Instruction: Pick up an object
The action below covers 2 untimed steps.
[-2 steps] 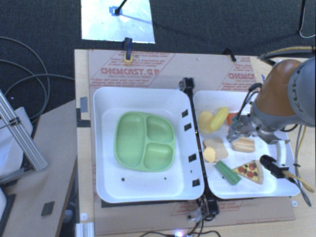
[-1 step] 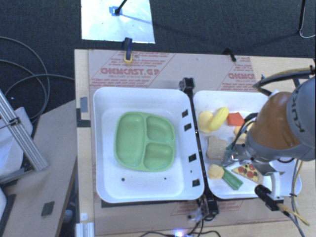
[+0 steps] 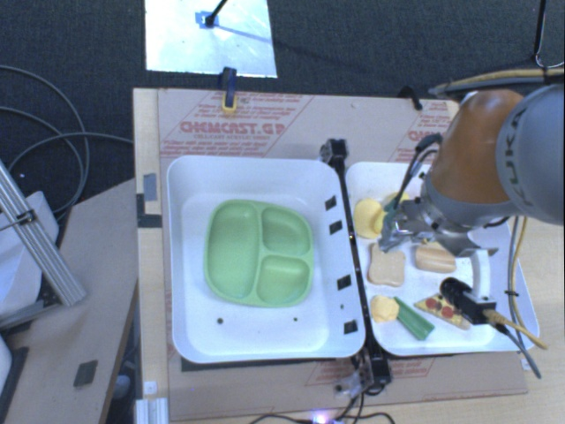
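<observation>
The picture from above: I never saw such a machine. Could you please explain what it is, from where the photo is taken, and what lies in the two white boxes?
The photo comes from one fixed camera above a bench, looking down at a slant. The large grey and orange shape on the right is a robot arm reaching in from that side. Its job is to pick up an object. At its end is a gripper, low over the right bin; I cannot tell whether it holds anything.

The left bin holds a green plate with three compartments.

The right bin holds small toy foods: a yellow piece beside the gripper, a toast slice, a tan piece, a small yellow piece, a green stick and a pizza slice.

Both bins rest on a cardboard sheet.
</observation>
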{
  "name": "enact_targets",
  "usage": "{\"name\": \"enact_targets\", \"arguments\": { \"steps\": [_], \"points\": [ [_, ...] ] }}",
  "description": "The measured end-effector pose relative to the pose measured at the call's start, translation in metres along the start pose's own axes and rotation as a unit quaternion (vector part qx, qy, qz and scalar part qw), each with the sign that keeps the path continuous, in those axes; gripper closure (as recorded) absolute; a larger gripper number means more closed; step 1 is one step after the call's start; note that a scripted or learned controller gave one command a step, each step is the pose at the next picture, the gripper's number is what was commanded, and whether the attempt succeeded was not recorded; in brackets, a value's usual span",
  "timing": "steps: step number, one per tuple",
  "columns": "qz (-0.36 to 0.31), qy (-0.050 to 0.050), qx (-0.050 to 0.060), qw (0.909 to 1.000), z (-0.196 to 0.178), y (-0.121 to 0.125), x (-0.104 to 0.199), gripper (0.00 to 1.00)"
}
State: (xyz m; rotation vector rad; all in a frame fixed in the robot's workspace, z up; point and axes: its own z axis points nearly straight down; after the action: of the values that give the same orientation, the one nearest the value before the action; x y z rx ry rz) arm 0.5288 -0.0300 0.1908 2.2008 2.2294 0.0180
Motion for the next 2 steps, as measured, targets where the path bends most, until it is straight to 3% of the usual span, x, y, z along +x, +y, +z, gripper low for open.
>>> {"name": "enact_targets", "arguments": {
  "steps": [1, 2],
  "points": [
    [0.002, 0.0, 0.008, 1.0, 0.006, -0.032, 0.063, 1.0],
    [0.002, 0.0, 0.001, 1.0, -0.069, 0.039, 0.104, 1.0]
  ]
}}
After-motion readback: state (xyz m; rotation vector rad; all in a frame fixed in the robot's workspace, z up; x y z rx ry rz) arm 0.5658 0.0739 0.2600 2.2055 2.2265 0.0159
